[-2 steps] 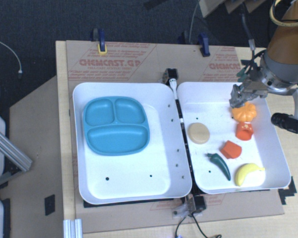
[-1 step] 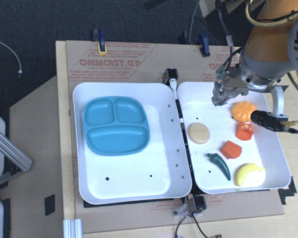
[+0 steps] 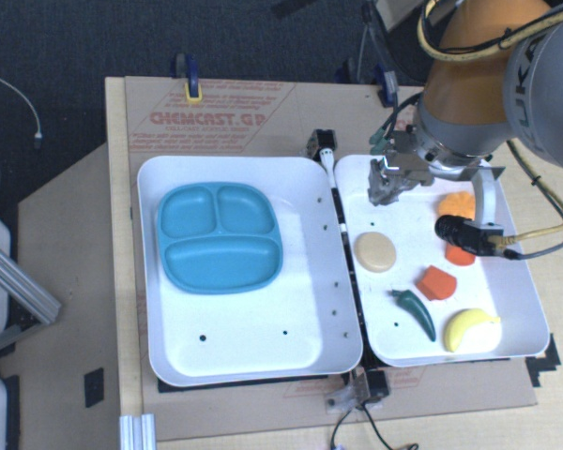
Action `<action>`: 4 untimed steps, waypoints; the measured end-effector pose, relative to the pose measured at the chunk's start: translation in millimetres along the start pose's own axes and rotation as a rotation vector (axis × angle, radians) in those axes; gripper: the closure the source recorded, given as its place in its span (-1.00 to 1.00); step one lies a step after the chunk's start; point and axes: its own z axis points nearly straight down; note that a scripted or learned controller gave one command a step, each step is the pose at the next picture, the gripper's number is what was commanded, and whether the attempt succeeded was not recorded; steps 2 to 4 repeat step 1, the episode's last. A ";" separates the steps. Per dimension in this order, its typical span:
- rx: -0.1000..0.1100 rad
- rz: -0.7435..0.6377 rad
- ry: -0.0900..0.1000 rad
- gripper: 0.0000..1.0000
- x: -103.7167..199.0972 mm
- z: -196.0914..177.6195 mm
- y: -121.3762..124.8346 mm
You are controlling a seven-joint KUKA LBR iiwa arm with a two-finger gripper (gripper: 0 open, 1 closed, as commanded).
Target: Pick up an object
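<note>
The pincer [image 3: 387,191] hangs over the far left corner of the right bin [image 3: 521,340]; whether it is open cannot be told. A beige disc [image 3: 375,251] lies just nearer, a green pepper [image 3: 416,312] and a banana [image 3: 471,329] by the near edge. A blue plate [image 3: 220,237] sits in the left bin [image 3: 253,354], on the table [image 3: 131,279].

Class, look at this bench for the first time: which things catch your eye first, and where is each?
The big blue divided plate lies in the left bin. Over the right bin looms the grey arm's orange band, its gripper near the bin's far-left corner. Bright toy foods sit there too, including a yellow banana.
</note>
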 end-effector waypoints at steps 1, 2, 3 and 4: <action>-0.002 0.000 -0.001 1.00 49.0 0.9 1.9; -0.002 0.000 -0.001 1.00 49.0 0.9 1.9; -0.002 0.000 -0.001 1.00 49.0 0.9 1.9; -0.002 0.000 -0.001 1.00 49.0 0.9 1.9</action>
